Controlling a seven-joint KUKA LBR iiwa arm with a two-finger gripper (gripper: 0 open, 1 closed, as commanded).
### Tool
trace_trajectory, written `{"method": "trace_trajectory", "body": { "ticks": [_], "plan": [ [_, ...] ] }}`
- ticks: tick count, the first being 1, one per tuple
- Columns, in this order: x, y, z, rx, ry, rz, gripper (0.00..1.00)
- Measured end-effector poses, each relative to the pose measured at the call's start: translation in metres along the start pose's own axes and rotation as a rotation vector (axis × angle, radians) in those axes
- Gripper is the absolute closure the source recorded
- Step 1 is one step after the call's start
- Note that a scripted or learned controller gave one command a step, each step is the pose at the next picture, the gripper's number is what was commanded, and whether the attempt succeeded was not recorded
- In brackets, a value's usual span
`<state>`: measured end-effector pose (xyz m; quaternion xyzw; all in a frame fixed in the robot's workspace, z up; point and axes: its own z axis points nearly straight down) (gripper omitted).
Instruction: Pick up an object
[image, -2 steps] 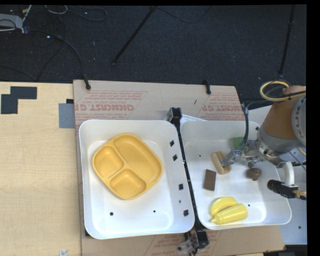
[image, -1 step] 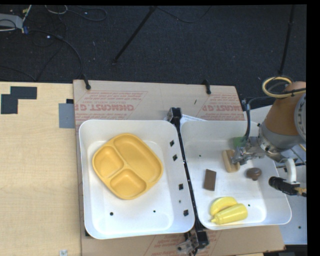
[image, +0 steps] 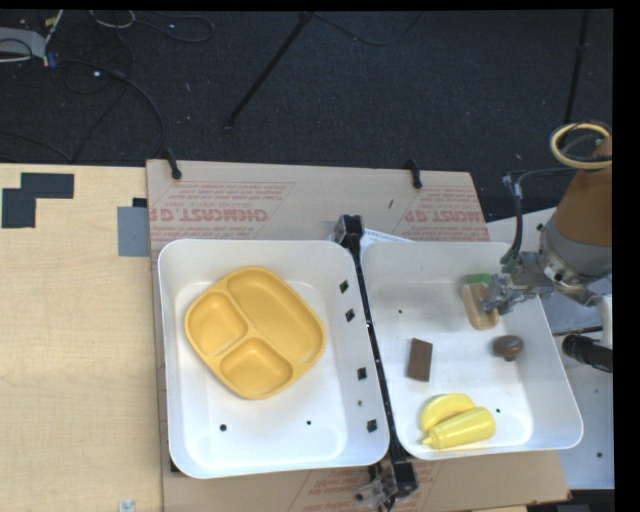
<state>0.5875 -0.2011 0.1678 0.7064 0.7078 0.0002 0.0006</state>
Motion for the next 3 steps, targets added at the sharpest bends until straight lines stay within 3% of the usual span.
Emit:
{"method": "trace_trajectory", "body": {
  "ticks": [1, 3],
  "plan": [
    [0.000, 0.001, -0.053, -0.001, 0.000, 0.000, 1.00],
    [0.092, -0.010, -0.039, 0.006, 0.003, -0.002, 1.00]
  ]
}}
